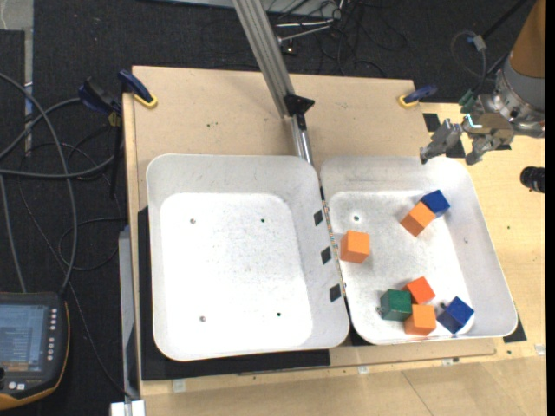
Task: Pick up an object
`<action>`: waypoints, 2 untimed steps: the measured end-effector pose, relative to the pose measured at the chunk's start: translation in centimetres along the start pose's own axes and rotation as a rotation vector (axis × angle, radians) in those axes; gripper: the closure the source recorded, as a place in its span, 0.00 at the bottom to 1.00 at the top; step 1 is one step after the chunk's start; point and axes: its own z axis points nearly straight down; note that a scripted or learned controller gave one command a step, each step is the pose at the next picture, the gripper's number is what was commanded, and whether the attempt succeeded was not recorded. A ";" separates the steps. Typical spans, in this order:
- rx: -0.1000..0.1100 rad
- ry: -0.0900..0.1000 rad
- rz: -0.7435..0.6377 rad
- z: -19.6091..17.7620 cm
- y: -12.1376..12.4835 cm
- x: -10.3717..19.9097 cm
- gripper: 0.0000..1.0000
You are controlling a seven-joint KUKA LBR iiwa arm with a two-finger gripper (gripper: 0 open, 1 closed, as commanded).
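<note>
Camera view looks down on a tan worktop [225, 111] carrying two shallow white bins side by side. The left bin [169, 232] sits beside the right bin [490, 258], which holds all the blocks. An orange cube [355, 246] lies alone near that bin's left wall, turned slightly off square to the bin edges. Toward the far right corner, a blue cube [435, 202] touches a second orange cube [417, 219]; the pair lines up on a diagonal, from near-left to far-right. At the near edge a cluster sits tight together: a green cube [397, 304], an orange cube [421, 289] behind it, another orange cube [421, 319] in front, and a blue cube [455, 314] at the right end. The blocks look roughly cubic, so no long axis stands out.

The gripper [457, 143] hangs above the worktop just beyond the right bin's far right corner, fingers spread apart, with nothing between them.
</note>
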 end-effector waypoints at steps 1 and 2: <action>-0.004 -0.002 -0.002 -0.3 0.1 0.0 0.00; 0.002 0.000 0.002 6.1 -0.2 0.3 0.00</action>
